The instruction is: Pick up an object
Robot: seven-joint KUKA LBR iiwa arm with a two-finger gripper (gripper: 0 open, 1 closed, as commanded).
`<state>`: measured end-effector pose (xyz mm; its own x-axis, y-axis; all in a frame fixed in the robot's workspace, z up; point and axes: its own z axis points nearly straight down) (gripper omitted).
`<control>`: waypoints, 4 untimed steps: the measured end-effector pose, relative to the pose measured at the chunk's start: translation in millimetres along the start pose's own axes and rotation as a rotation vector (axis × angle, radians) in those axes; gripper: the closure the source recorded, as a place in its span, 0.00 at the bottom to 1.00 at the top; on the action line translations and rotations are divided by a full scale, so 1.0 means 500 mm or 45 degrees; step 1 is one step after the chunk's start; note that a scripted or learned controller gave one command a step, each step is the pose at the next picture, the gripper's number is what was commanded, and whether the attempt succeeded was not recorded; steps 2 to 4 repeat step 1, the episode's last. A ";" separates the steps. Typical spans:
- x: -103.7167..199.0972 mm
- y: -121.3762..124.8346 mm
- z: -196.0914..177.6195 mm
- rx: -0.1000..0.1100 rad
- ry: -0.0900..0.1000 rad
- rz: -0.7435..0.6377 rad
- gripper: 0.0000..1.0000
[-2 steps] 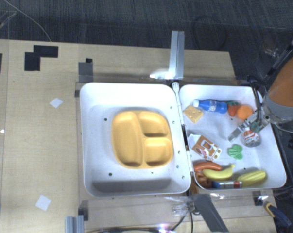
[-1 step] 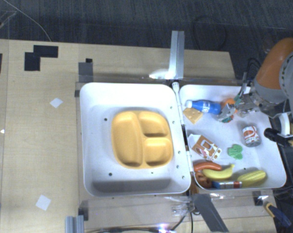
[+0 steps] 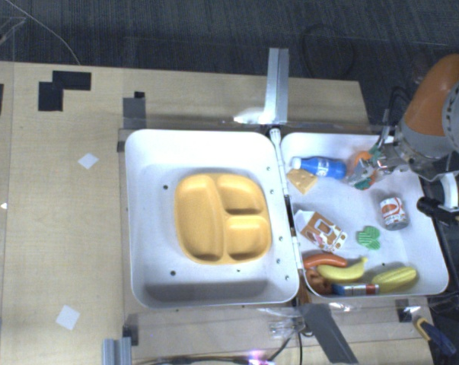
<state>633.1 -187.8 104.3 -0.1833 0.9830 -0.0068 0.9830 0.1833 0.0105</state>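
Risk is a crowded grasp: the gripper (image 3: pixel 381 157) sits at the far edge of the right bin (image 3: pixel 435 242), right against an orange-and-green toy (image 3: pixel 361 167) with a blue-and-white bottle (image 3: pixel 320 166) just beyond it, so a descent could catch two items or nudge both away. Gripper state — cannot tell, the arm's wrist hides that end. Likeliest target is the toy, small, bright and irregular, touching the bottle's end; the small can (image 3: pixel 393 212) stands nearer the bench front, apart from both.
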 end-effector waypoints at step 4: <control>0.165 0.010 -0.195 -0.006 0.006 -0.038 1.00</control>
